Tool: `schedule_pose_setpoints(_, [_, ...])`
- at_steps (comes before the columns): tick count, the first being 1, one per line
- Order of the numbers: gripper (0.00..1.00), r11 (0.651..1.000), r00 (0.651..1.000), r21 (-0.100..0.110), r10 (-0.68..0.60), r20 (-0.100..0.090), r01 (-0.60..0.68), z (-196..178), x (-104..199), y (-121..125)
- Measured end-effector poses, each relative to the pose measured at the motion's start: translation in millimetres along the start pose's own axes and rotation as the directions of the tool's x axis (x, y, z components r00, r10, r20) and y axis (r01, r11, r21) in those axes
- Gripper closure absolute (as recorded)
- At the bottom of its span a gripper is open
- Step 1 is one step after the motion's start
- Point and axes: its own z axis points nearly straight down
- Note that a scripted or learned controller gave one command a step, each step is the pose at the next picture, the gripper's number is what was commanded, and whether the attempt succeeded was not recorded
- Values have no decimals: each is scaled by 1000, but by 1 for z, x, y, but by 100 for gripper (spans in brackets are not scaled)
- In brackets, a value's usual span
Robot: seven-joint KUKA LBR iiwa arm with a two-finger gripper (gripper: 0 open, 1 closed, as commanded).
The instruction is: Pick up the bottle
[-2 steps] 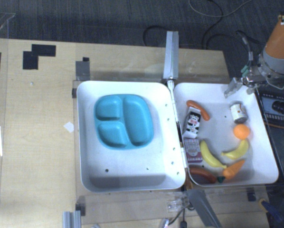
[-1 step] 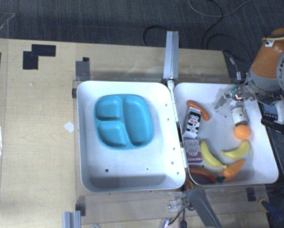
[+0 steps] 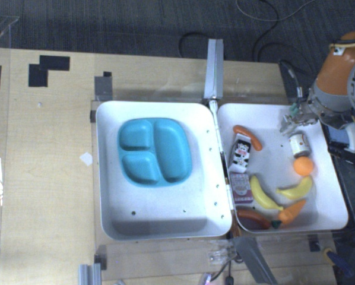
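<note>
The pale wooden desk (image 3: pixel 41 159) fills the left and middle of the frame, with dark carpet along the top. On it sit two shallow white bins side by side: the left bin (image 3: pixel 159 218) in the centre and the right bin (image 3: pixel 332 206) toward the right of the frame. The grey arm (image 3: pixel 344 76) with its orange band comes in at the upper right. A blue divided tray (image 3: pixel 155 151) with three compartments lies in the upper half of the left bin. The hand (image 3: pixel 295 122) hangs over the upper right part of the right bin; whether it is open or closed cannot be told. Just below it lies a small bottle (image 3: pixel 298 145), white with a dark end, touching an orange (image 3: pixel 304 166) beneath it. Lower in that bin are two bananas (image 3: pixel 263 195), a carrot (image 3: pixel 291 211), a dark red item (image 3: pixel 254 218) by the bottom wall, a cow-print carton (image 3: pixel 241 153), a hot dog (image 3: pixel 249 136) and a flat packet (image 3: pixel 240 186).
</note>
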Motion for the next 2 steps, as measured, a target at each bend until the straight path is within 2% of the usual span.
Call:
schedule_pose_setpoints(1, [100,991,991,3,-136,-1,136,-10,-2,8])
schedule_pose_setpoints(2, [100,980,980,3,-200,-2,200,9,1,-5])
